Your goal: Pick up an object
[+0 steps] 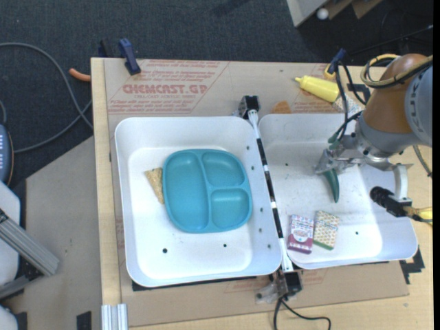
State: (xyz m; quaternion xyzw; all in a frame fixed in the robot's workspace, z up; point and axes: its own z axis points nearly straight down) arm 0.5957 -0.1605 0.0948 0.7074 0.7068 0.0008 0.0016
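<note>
My gripper (335, 192) hangs over the middle of the right bin (289, 139). Its dark green fingers (333, 181) are pressed together into one point aimed at the bin floor, with nothing between them. Two small packets lie near that bin's front edge: a maroon and white one (300, 233) and a tan patterned one (326, 229) beside it. Both lie apart from the gripper, in front of it and a little to its left. In the left bin (137, 143) rests a blue divided plate (207, 190), and a tan cracker (155, 180) pokes out from under its left edge.
A yellow object (319, 86) lies on the bench behind the right bin, outside it. A blue clamp (128, 55) grips the bench's far left corner. The ridge (265, 177) where the two bins meet runs down the middle.
</note>
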